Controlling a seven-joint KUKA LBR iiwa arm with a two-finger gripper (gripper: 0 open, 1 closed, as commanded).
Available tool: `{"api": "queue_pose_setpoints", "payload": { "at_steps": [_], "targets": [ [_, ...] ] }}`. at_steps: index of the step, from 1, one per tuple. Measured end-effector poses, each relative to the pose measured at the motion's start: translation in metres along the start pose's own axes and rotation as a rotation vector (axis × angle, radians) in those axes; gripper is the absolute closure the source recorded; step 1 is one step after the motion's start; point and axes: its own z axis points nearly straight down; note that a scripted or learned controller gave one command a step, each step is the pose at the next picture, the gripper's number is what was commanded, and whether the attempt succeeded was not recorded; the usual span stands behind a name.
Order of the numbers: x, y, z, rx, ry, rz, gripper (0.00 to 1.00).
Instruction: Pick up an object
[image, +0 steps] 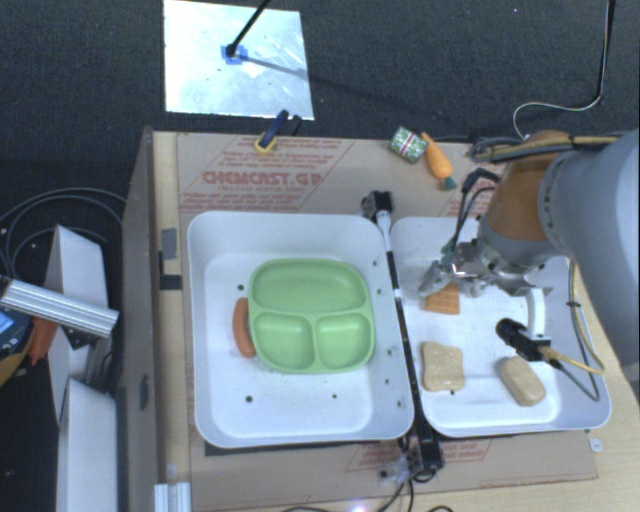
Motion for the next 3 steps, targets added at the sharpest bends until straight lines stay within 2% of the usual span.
{"api": "queue_pose_setpoints", "payload": {
  "at_steps": [1,2,3],
  "targets": [
    [0.000,0.001,-0.011,-0.002,0.000,-0.003,1.00],
    [0.000,0.001,-0.011,-0.002,-0.001,-0.004,0.00],
    [-0.002,-0.038,0.000,0.001,0.000,0.003,0.00]
  ]
}}
